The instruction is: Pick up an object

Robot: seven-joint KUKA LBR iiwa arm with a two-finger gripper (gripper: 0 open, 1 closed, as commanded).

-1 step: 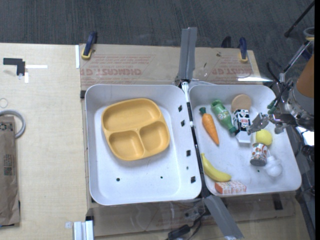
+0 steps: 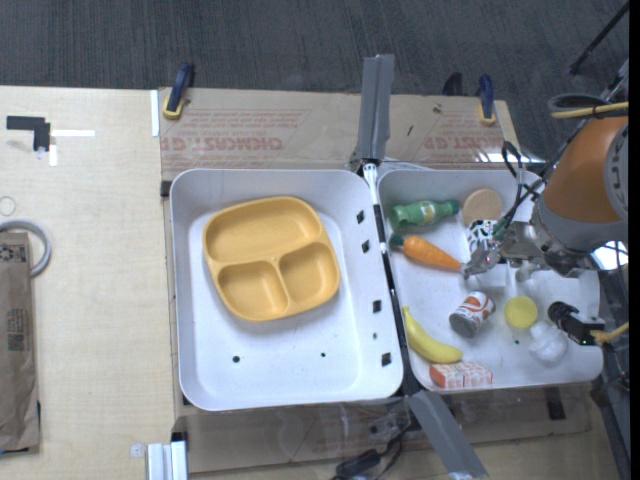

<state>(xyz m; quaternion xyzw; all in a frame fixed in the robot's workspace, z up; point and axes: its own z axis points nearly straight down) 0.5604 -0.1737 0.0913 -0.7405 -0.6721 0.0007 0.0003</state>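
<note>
My gripper (image 2: pixel 484 259) hangs low in the right bin (image 2: pixel 575 368), reaching in from the right under the orange-banded wrist. Its tip is just right of the orange carrot (image 2: pixel 432 254) and just above the small red and white can (image 2: pixel 472 311). A black and white spotted object (image 2: pixel 482 233) lies right behind the tip. Also in this bin are a green bottle (image 2: pixel 425 212), a tan round disc (image 2: pixel 482 205), a banana (image 2: pixel 430 338), a yellow ball (image 2: pixel 520 312), a red and white box (image 2: pixel 461 374) and a clear whitish item (image 2: pixel 546 344).
The left bin (image 2: pixel 200 368) holds a yellow three-compartment plate (image 2: pixel 270 258). A grey divider bar (image 2: pixel 376 108) runs between the bins. Cardboard (image 2: pixel 260 133) lies behind them, held by blue clamps. Cables and the arm's body crowd the right bin's right side.
</note>
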